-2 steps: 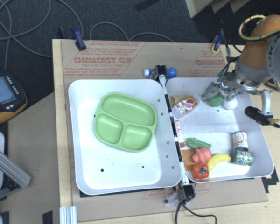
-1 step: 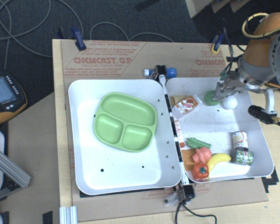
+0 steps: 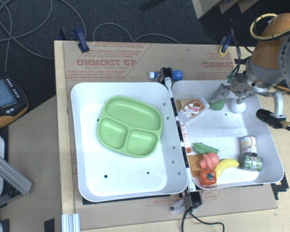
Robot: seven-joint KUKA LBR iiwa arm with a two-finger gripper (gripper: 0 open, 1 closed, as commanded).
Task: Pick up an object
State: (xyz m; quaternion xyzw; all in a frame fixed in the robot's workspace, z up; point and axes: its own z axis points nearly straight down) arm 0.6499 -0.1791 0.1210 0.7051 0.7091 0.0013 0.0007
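Progress is early: nothing is lifted yet. My claw [image 3: 230,96] hangs over the far part of the right bin [image 3: 275,153], nearest the counter's far right corner; whether it is apart or together I cannot tell. A small green object [image 3: 217,103] lies just beside it, rounded and dull. A banana [image 3: 226,166] and a can [image 3: 248,144] wait near the bin's near edge.

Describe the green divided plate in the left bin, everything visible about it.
The green divided plate is pale lime green with a smooth, plastic-looking surface and rounded corners. It has three compartments: one long one along its far side and two smaller ones side by side along its near side. It lies flat, right side up and turned at a slight angle, in the far middle part of the left bin. Only the bin floor touches it.
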